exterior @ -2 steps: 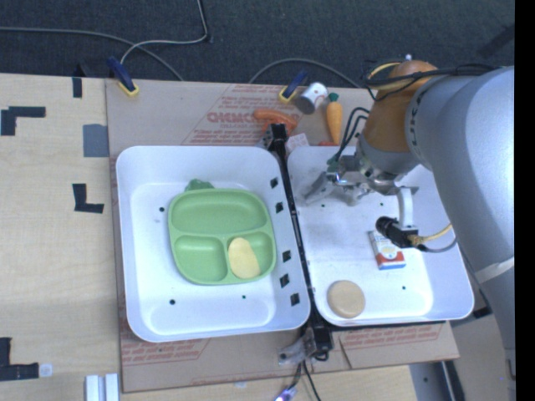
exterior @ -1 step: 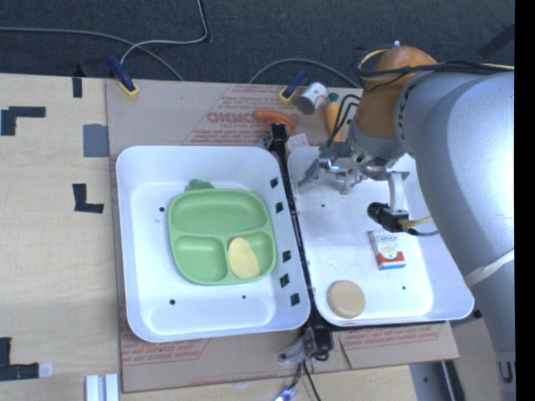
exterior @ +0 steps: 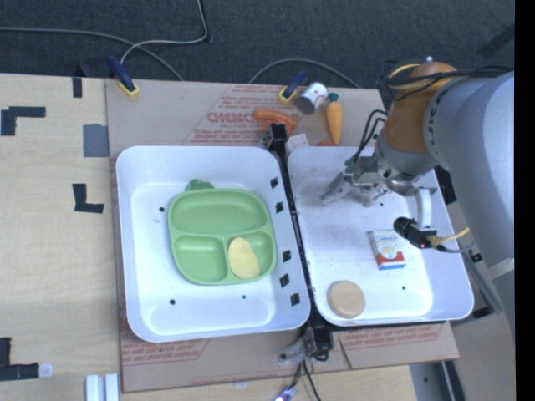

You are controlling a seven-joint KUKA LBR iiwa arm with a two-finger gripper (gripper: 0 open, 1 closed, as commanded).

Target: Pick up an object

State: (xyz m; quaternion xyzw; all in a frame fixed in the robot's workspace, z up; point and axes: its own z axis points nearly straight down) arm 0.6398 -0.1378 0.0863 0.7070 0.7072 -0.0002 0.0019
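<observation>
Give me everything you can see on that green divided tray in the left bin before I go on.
The green tray looks like moulded plastic, with rounded corners and three compartments: one long across the top, two below. It lies flat in the left bin, turned slightly against the bin's edges. A pale yellow oval piece rests in its lower right compartment. A small green bump shows at its upper left edge. The claw is over the right bin, apart from it.

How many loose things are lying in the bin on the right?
2: a small carton near the bin's right side, and a round tan disc by its front edge. The arm covers the bin's far right corner, so something may be hidden there.
</observation>
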